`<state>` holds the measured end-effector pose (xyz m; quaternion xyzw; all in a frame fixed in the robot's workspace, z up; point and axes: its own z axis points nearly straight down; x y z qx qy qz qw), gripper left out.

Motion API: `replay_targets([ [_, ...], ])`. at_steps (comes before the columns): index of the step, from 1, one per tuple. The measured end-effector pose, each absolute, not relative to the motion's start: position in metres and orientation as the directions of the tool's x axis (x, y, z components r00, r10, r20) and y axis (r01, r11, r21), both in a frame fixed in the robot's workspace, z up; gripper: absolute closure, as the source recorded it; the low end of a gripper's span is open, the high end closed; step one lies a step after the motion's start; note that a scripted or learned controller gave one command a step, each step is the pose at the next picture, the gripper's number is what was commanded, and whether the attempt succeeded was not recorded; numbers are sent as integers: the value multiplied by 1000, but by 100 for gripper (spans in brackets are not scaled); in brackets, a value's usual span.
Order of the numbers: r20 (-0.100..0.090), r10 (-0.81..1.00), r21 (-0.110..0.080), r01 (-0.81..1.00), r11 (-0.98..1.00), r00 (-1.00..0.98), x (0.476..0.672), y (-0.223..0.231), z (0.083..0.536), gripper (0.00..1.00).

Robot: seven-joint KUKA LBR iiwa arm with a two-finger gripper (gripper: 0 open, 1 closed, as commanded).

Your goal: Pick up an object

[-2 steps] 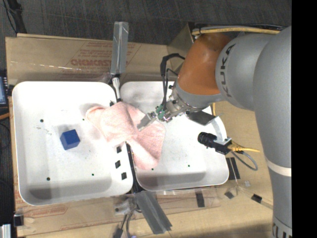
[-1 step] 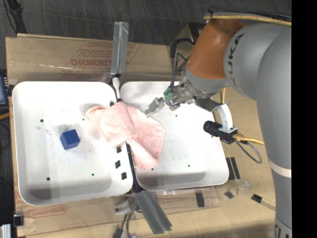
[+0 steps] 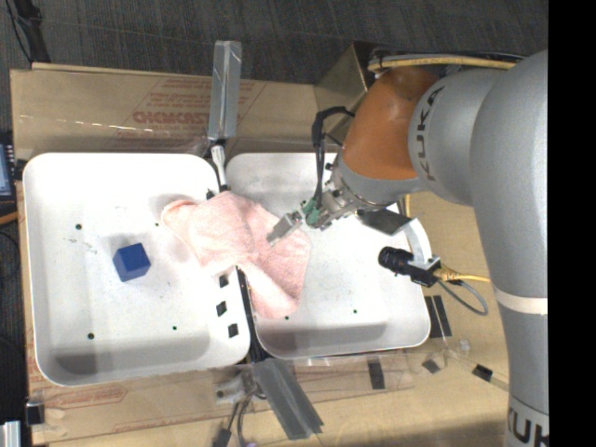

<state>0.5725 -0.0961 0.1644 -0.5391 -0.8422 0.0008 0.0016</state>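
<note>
A pink cloth (image 3: 247, 242) lies draped over the divide between the two white bins, part in the left bin (image 3: 56, 333) and part in the right bin (image 3: 372, 329). A blue cube (image 3: 132, 261) sits in the left bin, well apart from the cloth. My gripper (image 3: 289, 226) hangs over the right bin at the cloth's right edge, its fingers pointing left and down toward the fabric. The view does not let me tell whether any cloth is between them.
A grey metal post (image 3: 224, 91) stands behind the bins at their junction. Brown cardboard (image 3: 112, 110) lies behind the left bin. The arm's grey body and orange band cover the right bin's far right side.
</note>
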Motion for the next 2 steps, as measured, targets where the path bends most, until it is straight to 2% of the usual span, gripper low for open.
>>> replay_targets([
  [1, 0, 890, -1, 890, 457, -457, 595, -67, 192, 0],
  [2, 1, 887, -2, 887, 462, -462, 566, -103, 91, 0],
])
